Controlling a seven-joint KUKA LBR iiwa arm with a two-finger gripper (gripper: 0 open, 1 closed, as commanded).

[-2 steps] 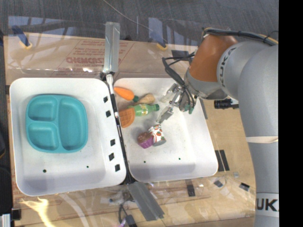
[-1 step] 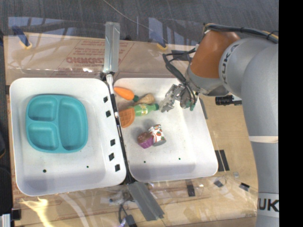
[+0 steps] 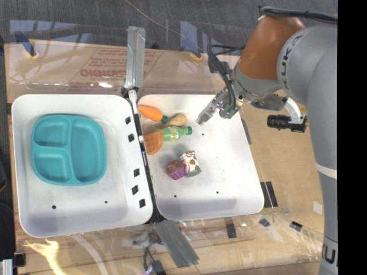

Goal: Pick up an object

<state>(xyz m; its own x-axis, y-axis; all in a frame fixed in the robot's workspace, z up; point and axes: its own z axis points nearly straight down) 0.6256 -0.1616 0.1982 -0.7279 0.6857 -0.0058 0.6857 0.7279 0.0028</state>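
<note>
The gripper (image 3: 213,111) hangs over the upper right part of the right bin (image 3: 229,171), with nothing between its fingers. To its left lie an orange carrot (image 3: 151,113), a tan piece (image 3: 179,120) and a green bottle (image 3: 175,133). An orange wedge (image 3: 153,142) rests against the bin's left wall. Near the bin's middle sit a purple object (image 3: 176,169) and a small red and white carton (image 3: 191,161), touching each other.
The left bin (image 3: 69,205) holds a teal divided plate (image 3: 67,148). A grey metal bar (image 3: 135,59) stands behind the divider between the bins. The arm's body (image 3: 287,50) covers the area right of the right bin.
</note>
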